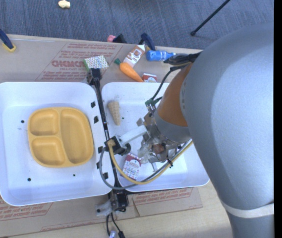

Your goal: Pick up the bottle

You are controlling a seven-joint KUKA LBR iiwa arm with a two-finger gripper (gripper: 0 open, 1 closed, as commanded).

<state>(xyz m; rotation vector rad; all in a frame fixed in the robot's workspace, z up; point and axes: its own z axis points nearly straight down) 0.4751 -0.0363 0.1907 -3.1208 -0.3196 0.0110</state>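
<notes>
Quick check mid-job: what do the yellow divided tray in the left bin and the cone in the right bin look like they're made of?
Yellow divided tray: probably moulded plastic, matte to slightly satin; one even colour, rounded compartment edges, soft highlights.
Cone: likely a plastic toy ice-cream cone, dull tan; the surface texture is too small to confirm.
Both bins look like smooth white plastic.

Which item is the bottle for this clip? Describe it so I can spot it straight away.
Start at the right bin, then look past its far rim onto the cardboard. The bottle lies there, white with an orange label, beside a toy carrot. Unlike the all-orange carrot and the blue item to its right, it is mostly white.
</notes>
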